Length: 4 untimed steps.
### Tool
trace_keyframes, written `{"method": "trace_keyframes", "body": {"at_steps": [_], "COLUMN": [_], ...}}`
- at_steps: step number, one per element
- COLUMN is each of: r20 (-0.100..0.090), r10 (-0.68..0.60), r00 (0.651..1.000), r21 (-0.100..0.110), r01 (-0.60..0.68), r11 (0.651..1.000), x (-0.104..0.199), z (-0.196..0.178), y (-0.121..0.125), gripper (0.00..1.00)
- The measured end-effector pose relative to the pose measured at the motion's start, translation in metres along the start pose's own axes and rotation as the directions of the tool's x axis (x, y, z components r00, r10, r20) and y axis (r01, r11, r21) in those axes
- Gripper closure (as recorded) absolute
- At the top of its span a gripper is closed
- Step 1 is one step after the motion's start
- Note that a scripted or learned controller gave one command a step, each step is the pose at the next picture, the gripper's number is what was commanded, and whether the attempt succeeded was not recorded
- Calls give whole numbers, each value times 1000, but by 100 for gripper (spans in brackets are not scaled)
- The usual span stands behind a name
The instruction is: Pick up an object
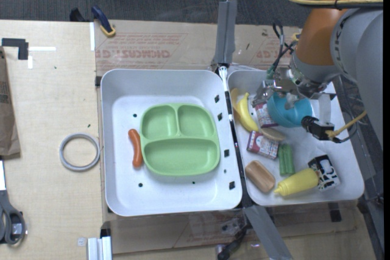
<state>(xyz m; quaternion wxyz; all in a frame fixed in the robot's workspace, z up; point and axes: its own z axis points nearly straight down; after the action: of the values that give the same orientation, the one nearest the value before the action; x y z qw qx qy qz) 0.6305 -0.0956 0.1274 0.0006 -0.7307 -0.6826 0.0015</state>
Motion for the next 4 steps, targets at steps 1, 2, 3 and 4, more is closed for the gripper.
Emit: {"method": "trace_keyframes", "body": {"at_steps": [1,2,3,4], "r20": [2,1,1,0], "r10": [-140,-139,-171,-69], "r00": [990,990,985,998], "r21": [-7,-5,-3,-7], "r01": [140,139,171,69], "r11": [990,990,985,998], "x": [-20,-7,-25,-17], "z": [33,33,-50,33], "y": [31,30,30,31], "gripper": [0,0,0,0]}}
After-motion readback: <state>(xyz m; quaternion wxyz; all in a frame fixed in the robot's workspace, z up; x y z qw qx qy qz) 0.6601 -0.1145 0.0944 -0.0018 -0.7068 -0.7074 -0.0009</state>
